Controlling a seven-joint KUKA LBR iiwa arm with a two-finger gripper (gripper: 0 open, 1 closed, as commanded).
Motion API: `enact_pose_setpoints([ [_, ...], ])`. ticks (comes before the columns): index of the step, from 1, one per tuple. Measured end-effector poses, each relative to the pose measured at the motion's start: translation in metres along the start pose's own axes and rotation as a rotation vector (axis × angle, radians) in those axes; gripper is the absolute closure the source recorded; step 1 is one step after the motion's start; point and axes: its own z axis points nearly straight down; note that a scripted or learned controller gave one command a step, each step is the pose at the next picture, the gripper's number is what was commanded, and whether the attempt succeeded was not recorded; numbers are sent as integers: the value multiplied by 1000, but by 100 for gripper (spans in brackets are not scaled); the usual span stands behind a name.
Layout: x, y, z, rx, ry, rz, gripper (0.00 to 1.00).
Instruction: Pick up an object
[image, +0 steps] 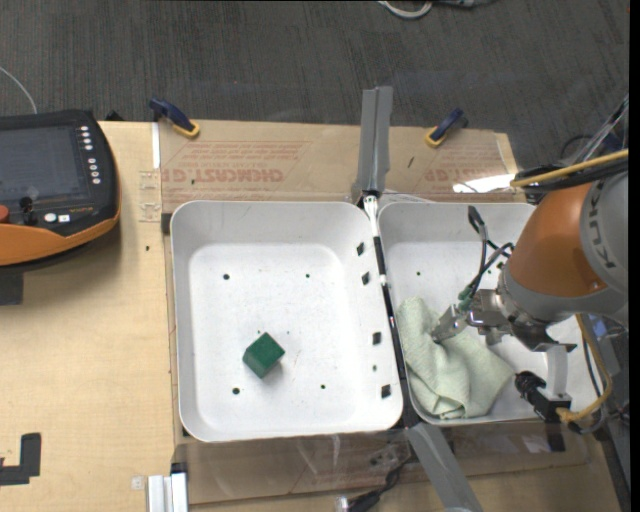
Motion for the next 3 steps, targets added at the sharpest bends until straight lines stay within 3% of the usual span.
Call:
enact_pose_setpoints([
  [1,97,12,-100,-2,-1,-97,0],
  [2,137,112,-100,-2,-3,-294,0],
  [3,175,109,-44,-19,-16,-247,0],
])
